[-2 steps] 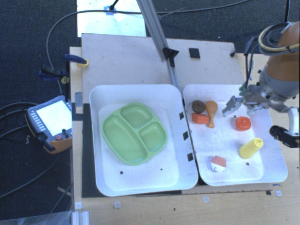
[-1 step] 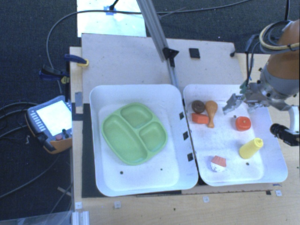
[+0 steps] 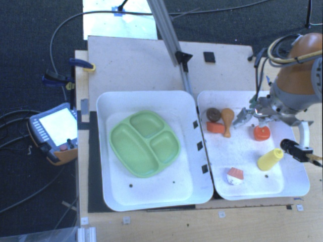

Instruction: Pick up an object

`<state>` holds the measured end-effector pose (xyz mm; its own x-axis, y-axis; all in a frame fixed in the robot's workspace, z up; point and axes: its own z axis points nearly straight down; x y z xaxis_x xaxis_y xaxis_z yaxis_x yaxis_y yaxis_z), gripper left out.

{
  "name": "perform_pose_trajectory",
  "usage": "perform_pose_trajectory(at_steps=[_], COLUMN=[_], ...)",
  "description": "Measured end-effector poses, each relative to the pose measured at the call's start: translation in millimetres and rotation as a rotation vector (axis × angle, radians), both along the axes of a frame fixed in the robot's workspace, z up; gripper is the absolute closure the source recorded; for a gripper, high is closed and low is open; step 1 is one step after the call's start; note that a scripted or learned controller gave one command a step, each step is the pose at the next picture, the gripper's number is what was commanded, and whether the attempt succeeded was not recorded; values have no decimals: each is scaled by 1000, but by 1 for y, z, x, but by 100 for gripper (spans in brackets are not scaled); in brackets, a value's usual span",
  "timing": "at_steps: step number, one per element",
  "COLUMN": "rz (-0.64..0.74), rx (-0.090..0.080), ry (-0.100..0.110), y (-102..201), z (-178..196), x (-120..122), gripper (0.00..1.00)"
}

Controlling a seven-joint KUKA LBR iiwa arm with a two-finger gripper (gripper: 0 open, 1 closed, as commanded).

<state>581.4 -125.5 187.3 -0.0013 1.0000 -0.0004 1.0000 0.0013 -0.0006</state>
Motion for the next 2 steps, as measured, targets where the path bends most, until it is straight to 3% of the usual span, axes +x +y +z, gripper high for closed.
perform_pose_trajectory(at_steps=[2], rz=[-1], rx=[-1], ry=[-5], y=[-1], z=[-103], x=[11], gripper=[0])
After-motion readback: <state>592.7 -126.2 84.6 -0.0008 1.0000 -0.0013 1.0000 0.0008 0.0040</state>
